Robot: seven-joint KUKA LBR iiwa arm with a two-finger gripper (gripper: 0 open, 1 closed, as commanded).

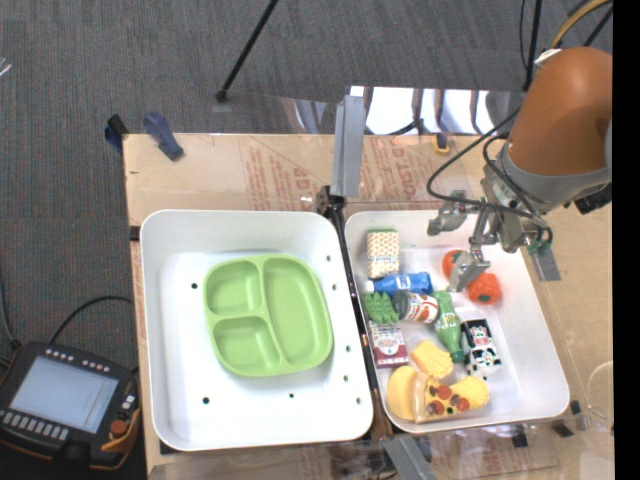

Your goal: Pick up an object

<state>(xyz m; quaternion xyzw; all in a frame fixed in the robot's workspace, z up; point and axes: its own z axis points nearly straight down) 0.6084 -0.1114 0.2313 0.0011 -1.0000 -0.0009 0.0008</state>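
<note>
Because toys crowded the right bin (545,353), the claw (470,265) hung with fingers spread, holding nothing, over the orange tomato (484,287), which lay apart.

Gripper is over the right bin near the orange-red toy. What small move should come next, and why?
Probably a short descent, nudged slightly toward the orange-red toy. The gripper hangs just above it in the right bin with nothing visibly between its fingers, and that toy lies apart from the crowded pile, so it looks the easiest to grasp.
</note>
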